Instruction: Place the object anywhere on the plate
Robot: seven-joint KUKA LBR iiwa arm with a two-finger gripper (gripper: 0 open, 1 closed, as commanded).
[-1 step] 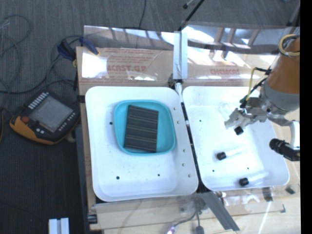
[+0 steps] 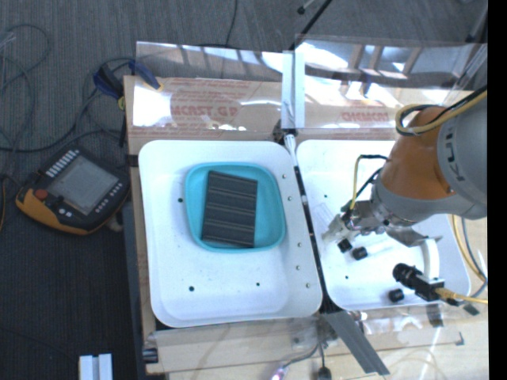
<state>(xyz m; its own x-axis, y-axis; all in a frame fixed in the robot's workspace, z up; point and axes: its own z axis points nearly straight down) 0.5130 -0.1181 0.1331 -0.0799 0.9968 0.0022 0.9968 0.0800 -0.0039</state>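
A teach pendant (image 2: pixel 71 192) lies on the floor at far left. In the left bin (image 2: pixel 162 283), a dark ribbed block (image 2: pixel 230 208) rests flat on the teal plate (image 2: pixel 271 220). Over the right bin (image 2: pixel 337 287), the fingers (image 2: pixel 350 245) hang slightly parted, gripping nothing.

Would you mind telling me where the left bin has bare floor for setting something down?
Left bin: a wide bare patch lies between the teal plate and the near rim, with narrower strips along both sides. The dark ridged block covers the plate's middle.

A dark ribbed rectangular block (image 2: pixel 230 207) covers most of the turquoise square plate (image 2: pixel 273 212); only the plate's narrow rim stays free around it.
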